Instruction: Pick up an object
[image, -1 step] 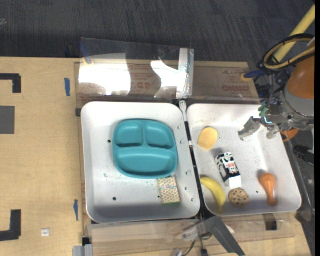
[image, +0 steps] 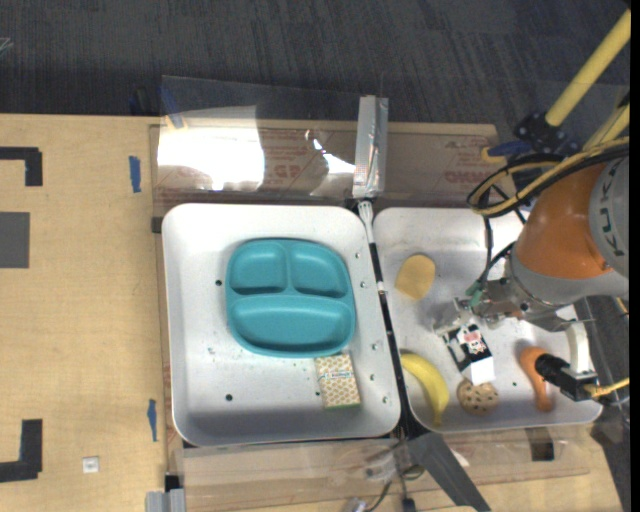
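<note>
Across the counter (image: 70, 300) two shallow white bins sit side by side. The left bin (image: 190, 330) holds a teal divided plate (image: 291, 296) in its middle, and a small patterned sponge block (image: 338, 381) lies just below the plate's lower right corner. The arm (image: 570, 235), grey with its orange band, reaches into the right bin (image: 450, 232) from the right side.

Within that right bin, going down in size: a banana (image: 428, 383) lies near the lower left wall; a pale yellow rounded piece, perhaps a potato or a lemon, (image: 416, 276) rests near the upper left; an orange carrot-like toy (image: 538, 376) lies toward the right; a cookie (image: 479, 397) sits at the bottom, just beside the banana's tip.

The gripper (image: 470, 342) hangs low over the middle of the right bin, between the yellow piece and the cookie. Whether its fingers are spread or closed I cannot tell, and nothing is visibly held between them.

My judgement is that the step in hand is the descent toward a grasp, with no object lifted yet. The cookie lies nearest below the gripper, so it seems the likeliest target. The next move calls for centring over one object, closing firmly, then rising straight up clear of the bin walls.
</note>
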